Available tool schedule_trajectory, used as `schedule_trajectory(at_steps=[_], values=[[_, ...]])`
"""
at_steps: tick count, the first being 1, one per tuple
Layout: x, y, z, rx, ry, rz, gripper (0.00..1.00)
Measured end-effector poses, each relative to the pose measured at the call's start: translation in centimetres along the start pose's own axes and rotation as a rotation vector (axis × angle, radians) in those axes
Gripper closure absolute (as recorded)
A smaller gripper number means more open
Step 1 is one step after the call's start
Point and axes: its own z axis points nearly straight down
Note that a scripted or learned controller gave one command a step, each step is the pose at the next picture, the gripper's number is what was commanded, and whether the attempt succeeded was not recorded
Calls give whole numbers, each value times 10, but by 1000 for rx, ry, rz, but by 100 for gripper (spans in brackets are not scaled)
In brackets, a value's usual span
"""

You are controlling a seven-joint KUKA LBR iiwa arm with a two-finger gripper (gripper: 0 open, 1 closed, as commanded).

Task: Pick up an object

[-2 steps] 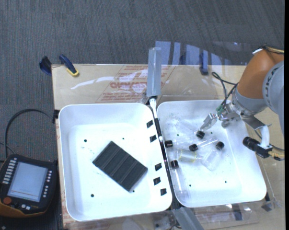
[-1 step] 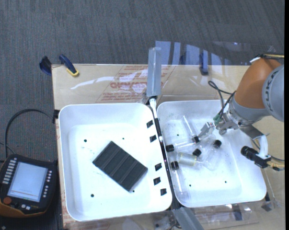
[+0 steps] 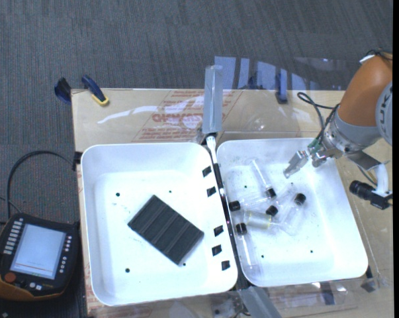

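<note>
Gripper (image 3: 297, 164) slanting down from the upper right over the right bin (image 3: 348, 244), tip low above the bin's upper middle. Fingers too small and blurred to judge, so cannot tell whether the jaws are spread or pressed together; nothing seen between them. Just below and left of the tip, a cluster of clear vials (image 3: 273, 204) with black caps, scattered across the middle of the right bin, apart from the tip and not touching it. Nearest one, a clear tube (image 3: 260, 175) lying at a slant just to the tip's left and below. Further down, a vial with yellowish contents (image 3: 257, 218) lying roughly flat, with a black-capped one (image 3: 241, 228) beside it near the bin's left wall. Behind the gripper, grey wrist and orange band (image 3: 368, 95) reaching in from the right edge. Across the divider (image 3: 212, 121), the left bin (image 3: 100, 177) holding a dark ribbed rectangular pad (image 3: 165, 229), lying flat and turned at an angle, well apart from the gripper. Off the bench at the lower left, a handheld control pendant (image 3: 34, 254) with a pale screen and a black cable looping above it. At the bench's far left corner, a blue and yellow clamp (image 3: 93, 90).
</note>
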Motion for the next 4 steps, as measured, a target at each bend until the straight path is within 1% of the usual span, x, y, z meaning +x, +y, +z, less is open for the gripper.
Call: schedule_trajectory(at_steps=[1, 2, 3, 4], values=[[26, 6, 40, 2, 2, -12, 0], [0, 0, 39, -1, 1, -9, 0], [1, 2, 6, -3, -1, -133, 0], [3, 5, 21, -29, -17, -139, 0]])
